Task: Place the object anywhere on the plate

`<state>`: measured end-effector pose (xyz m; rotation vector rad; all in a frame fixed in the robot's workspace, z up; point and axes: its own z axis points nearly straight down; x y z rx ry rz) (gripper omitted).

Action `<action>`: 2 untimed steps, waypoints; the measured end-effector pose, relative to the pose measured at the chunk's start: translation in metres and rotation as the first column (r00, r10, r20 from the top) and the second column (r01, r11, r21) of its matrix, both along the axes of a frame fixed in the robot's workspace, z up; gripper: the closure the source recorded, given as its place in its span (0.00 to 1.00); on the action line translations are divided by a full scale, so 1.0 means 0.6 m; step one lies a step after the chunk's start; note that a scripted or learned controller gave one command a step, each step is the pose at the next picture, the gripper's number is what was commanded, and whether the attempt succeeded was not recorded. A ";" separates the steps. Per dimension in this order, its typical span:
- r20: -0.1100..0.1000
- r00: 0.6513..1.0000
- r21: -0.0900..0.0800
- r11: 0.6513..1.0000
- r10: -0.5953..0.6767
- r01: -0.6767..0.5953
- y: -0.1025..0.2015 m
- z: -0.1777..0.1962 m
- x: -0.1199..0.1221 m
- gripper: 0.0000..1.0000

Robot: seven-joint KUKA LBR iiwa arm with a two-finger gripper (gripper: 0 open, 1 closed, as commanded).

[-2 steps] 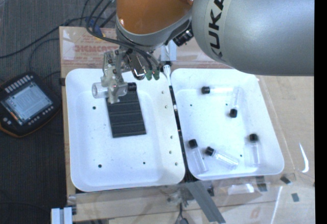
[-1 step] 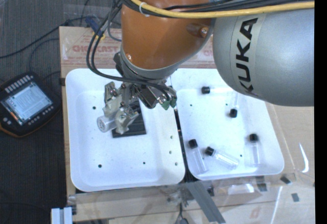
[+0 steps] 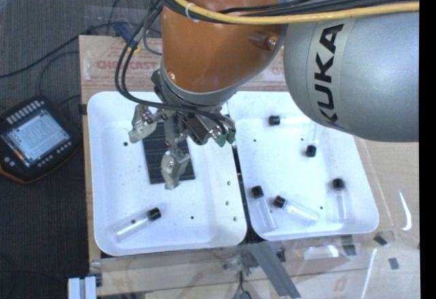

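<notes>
One capped clear vial (image 3: 138, 221) is lying below-left of the gripper (image 3: 162, 148), whose fingers are hanging spread and holding nothing over a dark rectangular plate (image 3: 155, 154). Several more vials (image 3: 297, 209) are lying far to its right.

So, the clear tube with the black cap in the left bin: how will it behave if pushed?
The tube lies on its side and looks round, so it will probably roll. It looks clear and thin, likely light, perhaps slippery. The bin wall may stop it.

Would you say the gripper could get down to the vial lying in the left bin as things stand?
Probably yes: the vial lies alone on bare floor near the left bin's front, apart from the dark plate, and the gripper hangs just behind it.
</notes>
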<state>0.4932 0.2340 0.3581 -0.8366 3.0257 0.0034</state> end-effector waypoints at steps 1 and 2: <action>0.002 1.000 0.003 1.000 -0.001 0.001 0.001 0.016 0.002 1.00; 0.002 1.000 0.003 1.000 0.000 0.000 0.002 0.016 0.001 0.00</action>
